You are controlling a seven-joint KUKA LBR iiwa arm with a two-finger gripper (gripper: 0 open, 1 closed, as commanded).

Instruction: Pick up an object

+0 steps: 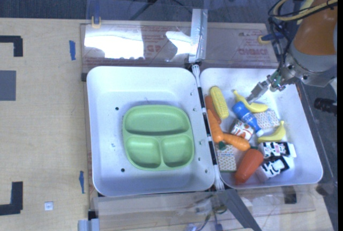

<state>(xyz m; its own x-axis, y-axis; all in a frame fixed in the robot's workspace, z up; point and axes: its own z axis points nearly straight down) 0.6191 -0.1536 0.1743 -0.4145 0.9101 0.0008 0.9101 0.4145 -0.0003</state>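
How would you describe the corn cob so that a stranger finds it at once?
Look in the right bin, the one crowded with toy food. Near its left wall lies the corn cob, beside a long orange carrot. It alone is yellow with rows of kernels.

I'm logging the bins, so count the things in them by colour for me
Green: 1, divided plate
Yellow: 3, corn, two bananas
Orange: 2, carrots
Blue: 1, bottle
Black-and-white: 1, cow-print toy
Total: 8
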